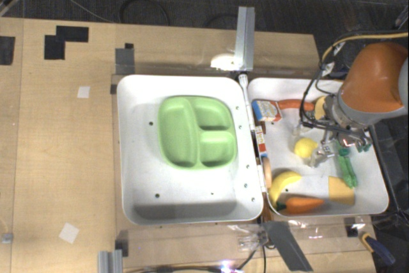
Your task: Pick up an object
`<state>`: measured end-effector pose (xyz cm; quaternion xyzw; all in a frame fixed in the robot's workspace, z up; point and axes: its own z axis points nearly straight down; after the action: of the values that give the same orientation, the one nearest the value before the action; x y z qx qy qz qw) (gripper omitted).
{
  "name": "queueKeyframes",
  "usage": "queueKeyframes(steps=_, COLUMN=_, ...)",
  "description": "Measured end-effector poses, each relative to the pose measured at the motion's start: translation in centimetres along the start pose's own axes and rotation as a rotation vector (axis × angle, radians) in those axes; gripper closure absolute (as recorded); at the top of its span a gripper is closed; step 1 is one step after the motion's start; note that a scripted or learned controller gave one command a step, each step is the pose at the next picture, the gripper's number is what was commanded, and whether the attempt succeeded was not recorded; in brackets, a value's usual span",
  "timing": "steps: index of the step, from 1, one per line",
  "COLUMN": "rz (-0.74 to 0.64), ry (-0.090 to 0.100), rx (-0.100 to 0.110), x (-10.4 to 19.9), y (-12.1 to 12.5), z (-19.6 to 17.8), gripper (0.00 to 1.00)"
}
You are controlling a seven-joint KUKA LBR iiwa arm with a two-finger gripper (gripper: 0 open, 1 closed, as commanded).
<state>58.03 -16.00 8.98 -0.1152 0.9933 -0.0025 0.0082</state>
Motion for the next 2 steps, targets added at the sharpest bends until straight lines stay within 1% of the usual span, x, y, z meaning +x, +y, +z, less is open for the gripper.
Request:
queueKeyframes(steps=1, rz=0.173, ry=-0.002, rx=0.000, x=3.1, y=3.7, z=-0.2, gripper=0.00)
queueKeyframes(steps=2, rz=0.349, ry=0.002, rx=0.000, x=0.4, y=4.4, z=-0.1, gripper=0.00)
